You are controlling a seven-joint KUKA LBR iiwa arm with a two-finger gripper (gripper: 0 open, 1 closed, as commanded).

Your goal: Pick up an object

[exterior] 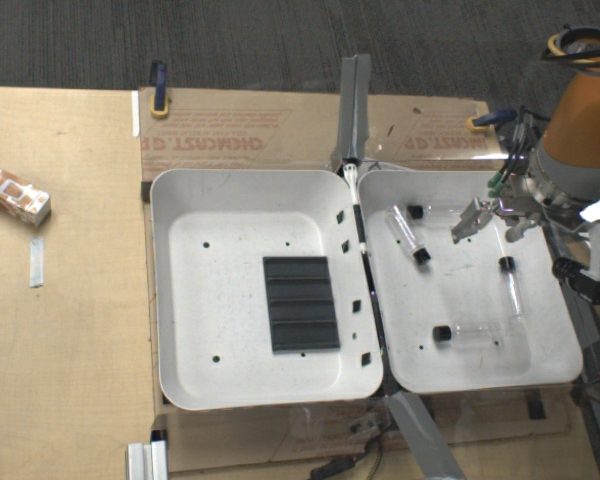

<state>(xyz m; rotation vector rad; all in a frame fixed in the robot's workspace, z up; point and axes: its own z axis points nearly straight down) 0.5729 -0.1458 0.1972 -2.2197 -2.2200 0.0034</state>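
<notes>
clear tubes with black caps: three [408, 233] [509, 285] [467, 335] lie in the right bin [550, 373] | gripper [492, 218]: over that bin's far right side, fingers apart, holding nothing | black block [301, 304]: in left bin [180, 388] beside right bin

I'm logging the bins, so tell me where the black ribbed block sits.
In the camera view, the black ribbed block lies flat near the middle of the left bin, well away from the clear capped tubes in the right bin.
</notes>
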